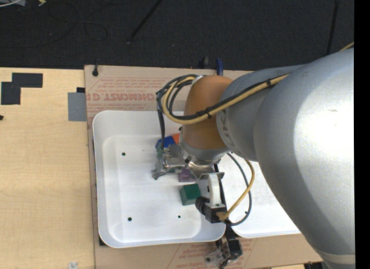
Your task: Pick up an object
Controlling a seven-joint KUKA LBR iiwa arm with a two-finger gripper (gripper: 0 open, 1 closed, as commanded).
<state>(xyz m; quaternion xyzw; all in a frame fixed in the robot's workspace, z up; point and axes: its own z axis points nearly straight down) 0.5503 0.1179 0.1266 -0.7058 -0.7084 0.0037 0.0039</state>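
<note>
Arm (pixel 277 123) stretched over left bin (pixel 115 204), hand (pixel 165 166) low

Pale wood-grain surface (pixel 40 175) across the left, marked with a few black and grey patches (pixel 23 85) near its upper edge. Brown cardboard sheet (pixel 124 85) laid over it — red lettering printed along the top strip, upside down from this angle. Beyond the far edge, dark carpeted floor (pixel 191 13), crossed by thin black cables (pixel 153 10) — one running at a slant. Even, flat lighting, soft shadows only.
</note>
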